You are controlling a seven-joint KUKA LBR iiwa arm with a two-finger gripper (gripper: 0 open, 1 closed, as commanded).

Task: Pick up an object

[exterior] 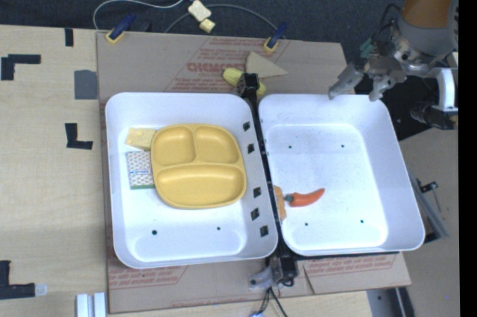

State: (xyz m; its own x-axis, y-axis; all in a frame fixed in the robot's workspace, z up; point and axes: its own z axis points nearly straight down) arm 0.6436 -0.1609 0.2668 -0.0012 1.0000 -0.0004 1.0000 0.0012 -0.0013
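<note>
A small orange chilli-shaped toy (306,197) lies near the front left of the right white bin (387,151). The grey two-finger gripper (361,86) hovers over the bin's far rim, fingers spread and holding nothing, well apart from the toy.

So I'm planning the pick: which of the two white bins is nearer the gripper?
The right bin, holding the orange pepper. The gripper hangs at its far rim; the left bin with the yellow tray lies farther off.
</note>
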